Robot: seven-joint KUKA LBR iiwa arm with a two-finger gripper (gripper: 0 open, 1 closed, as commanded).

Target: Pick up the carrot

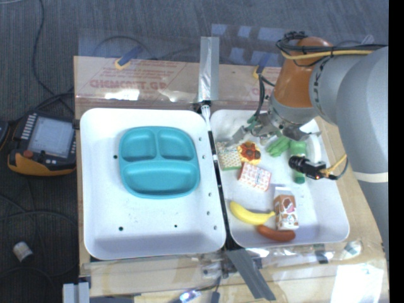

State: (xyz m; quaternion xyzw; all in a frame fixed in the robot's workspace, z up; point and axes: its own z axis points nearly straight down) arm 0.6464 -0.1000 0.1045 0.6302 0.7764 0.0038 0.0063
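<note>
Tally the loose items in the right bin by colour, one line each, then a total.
Right bin, as far as the view shows:
Yellow: 1, banana
Red-brown: 1, sausage
Green: 2, pieces
Orange-red: 1, small piece
Multicoloured: 3, cartons or packets
Total: 8

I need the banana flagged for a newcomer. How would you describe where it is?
Take the white bin on the view's right, the one the arm reaches into, and go to its near end. The banana lies there close to the wall shared with the other bin. It is curved and plain yellow, unlike the boxy carton beside it and the straight red sausage-shaped piece.
</note>
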